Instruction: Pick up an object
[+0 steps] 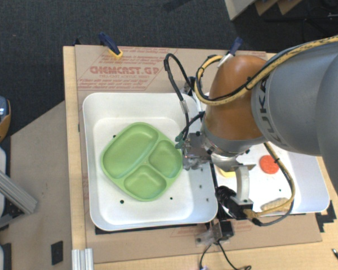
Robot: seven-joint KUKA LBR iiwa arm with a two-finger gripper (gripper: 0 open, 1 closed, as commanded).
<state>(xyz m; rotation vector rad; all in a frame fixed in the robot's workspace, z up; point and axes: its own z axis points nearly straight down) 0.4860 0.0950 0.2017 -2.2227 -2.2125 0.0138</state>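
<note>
Here, the gripper (187,157), grip state impossible to tell, hangs at the green plate's (139,161) right rim; a grasp there could slip.

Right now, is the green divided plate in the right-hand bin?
No. The green divided plate lies flat in the left bin; the right bin holds an orange object.

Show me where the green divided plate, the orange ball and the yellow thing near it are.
green divided plate (141,161): camera view, on its central ridge.
orange ball (268,164): camera view, on its top.
yellow thing (227,173): camera view, on the visible sliver under the wrist.
</note>
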